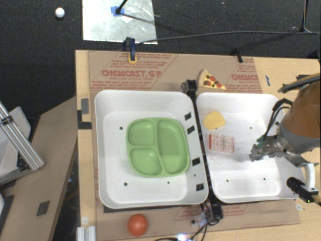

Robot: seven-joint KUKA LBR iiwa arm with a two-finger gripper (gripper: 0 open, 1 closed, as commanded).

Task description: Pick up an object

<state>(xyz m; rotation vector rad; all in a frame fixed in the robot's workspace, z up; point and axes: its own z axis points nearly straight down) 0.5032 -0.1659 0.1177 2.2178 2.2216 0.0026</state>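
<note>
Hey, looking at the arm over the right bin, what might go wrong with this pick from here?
1. The gripper sits right of the flat red-and-white packet, not over it, so a straight descent may meet only the floor of the right white bin.
2. The packet lies flat, so fingers may slide over it.
3. The yellow wedge-shaped piece lies just beyond the packet; a sweep could knock it.

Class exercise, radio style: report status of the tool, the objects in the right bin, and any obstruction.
Tool low at right side of right bin, nothing seen held. Yellow piece and red-printed packet lie apart to its left. Nothing between tool and packet.
</note>
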